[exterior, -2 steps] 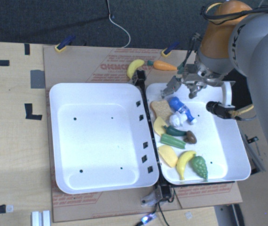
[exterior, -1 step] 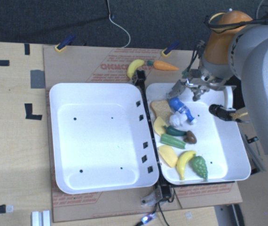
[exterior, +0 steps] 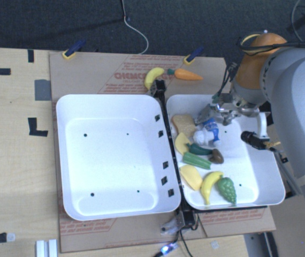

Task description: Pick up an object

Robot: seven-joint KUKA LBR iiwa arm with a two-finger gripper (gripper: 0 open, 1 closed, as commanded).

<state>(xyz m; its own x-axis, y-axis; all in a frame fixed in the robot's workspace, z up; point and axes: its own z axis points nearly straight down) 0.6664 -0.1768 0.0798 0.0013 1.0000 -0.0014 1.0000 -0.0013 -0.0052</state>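
Inside right bin (exterior: 259,197): toy banana (exterior: 210,184), green grapes (exterior: 227,189), gripper (exterior: 210,123).

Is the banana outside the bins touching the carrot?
Apart. The camera view shows the banana and the carrot lying on the cardboard behind the bins, with a bare strip between them.

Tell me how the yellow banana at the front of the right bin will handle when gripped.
The banana looks like smooth toy plastic, so probably light, stiff and a bit slippery. Its curved shape may pivot between the fingers. It touches the green grapes, which may shift too.
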